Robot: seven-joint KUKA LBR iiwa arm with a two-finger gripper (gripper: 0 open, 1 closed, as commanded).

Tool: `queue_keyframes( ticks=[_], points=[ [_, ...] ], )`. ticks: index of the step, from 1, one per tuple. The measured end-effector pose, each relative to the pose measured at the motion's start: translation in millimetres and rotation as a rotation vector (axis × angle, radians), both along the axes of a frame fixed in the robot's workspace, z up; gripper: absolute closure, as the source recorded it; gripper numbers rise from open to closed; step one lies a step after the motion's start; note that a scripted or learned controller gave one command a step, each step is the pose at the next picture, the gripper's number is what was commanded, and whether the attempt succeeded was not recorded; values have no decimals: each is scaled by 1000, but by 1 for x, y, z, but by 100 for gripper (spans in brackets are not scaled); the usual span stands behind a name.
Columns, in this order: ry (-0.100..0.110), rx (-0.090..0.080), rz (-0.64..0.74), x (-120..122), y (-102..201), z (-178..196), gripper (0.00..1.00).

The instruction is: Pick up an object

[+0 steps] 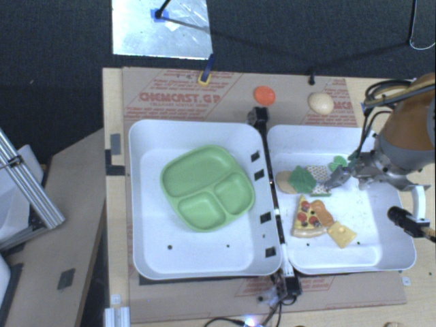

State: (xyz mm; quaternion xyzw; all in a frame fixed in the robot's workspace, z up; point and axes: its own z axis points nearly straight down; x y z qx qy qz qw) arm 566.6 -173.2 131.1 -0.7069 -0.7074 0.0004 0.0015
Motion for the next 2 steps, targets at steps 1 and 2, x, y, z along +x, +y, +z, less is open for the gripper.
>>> queue_keyframes(
  ticks=[1, 2],
  points=[
    [-4, 2, 0, 2, 1, -45, 0],
    [-18, -2, 2, 6, 0, -30, 100]
  ],
)
